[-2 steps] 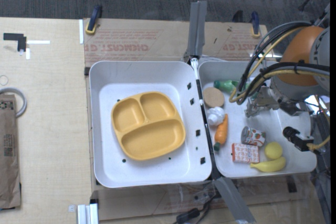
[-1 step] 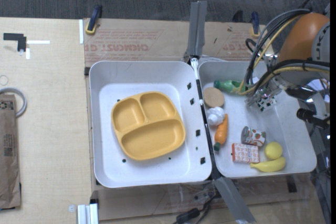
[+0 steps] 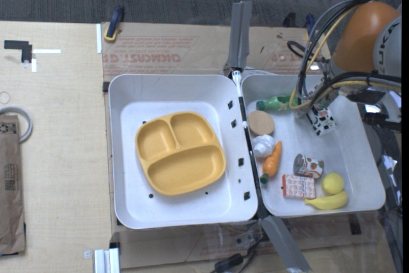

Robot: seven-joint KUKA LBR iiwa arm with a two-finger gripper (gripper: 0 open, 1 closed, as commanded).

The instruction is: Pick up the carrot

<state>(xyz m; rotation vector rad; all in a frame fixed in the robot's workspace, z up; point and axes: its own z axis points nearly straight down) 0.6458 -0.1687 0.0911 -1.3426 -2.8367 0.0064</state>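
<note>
While the arm sits at right:
Carrot (image 3: 273,160): long axis steeply diagonal, green top lower-left, tip upper-right, right bin (image 3: 364,156).
Gripper state: cannot tell.

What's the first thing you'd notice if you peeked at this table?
Probably the big yellow divided plate, alone in the left bin. Next, the right bin full of toy food: the orange carrot near its left wall and a yellow banana at its front, with the robot's orange-banded arm above the bin's back corner.
</note>
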